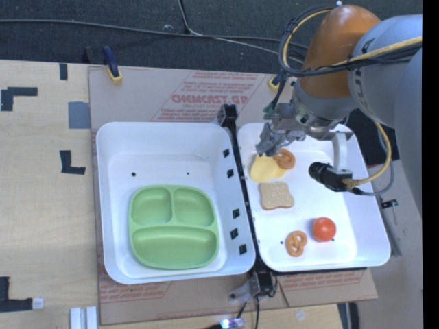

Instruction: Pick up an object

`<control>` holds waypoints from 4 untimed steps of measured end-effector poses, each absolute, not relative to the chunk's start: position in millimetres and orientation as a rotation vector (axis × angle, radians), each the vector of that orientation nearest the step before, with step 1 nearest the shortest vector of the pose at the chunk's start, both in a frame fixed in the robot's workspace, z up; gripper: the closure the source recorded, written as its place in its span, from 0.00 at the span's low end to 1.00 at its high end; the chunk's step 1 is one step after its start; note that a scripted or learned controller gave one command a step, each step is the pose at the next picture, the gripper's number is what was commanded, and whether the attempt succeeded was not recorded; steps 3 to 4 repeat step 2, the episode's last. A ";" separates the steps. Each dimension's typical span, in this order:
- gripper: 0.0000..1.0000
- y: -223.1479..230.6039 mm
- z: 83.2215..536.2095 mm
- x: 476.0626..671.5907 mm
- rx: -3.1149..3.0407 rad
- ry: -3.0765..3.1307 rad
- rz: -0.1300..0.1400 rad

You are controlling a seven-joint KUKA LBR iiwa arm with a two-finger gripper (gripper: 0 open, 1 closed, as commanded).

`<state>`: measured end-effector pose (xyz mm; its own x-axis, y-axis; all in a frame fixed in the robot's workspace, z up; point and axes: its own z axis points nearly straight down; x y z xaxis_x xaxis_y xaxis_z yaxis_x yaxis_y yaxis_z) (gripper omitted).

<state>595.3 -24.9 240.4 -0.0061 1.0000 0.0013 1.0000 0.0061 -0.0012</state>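
The arm's gripper (pixel 273 147) hung low over the right bin (pixel 370 238), reaching for a grasp; whether its fingers were parted could not be told. A small doughnut (pixel 285 160) lay just beside them, touching a yellow piece (pixel 266 170); closing squarely on it seemed the next demand.

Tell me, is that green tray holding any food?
Empty. The green tray shows three bare compartments; the food lies in the other bin.
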 end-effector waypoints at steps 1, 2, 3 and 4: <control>1.00 24.1 244.8 583.1 -2.212 -2.227 0.001; 1.00 74.0 247.8 566.7 -2.213 -2.227 0.002; 1.00 74.0 247.8 566.7 -2.213 -2.227 0.002; 1.00 74.0 247.8 566.7 -2.213 -2.227 0.002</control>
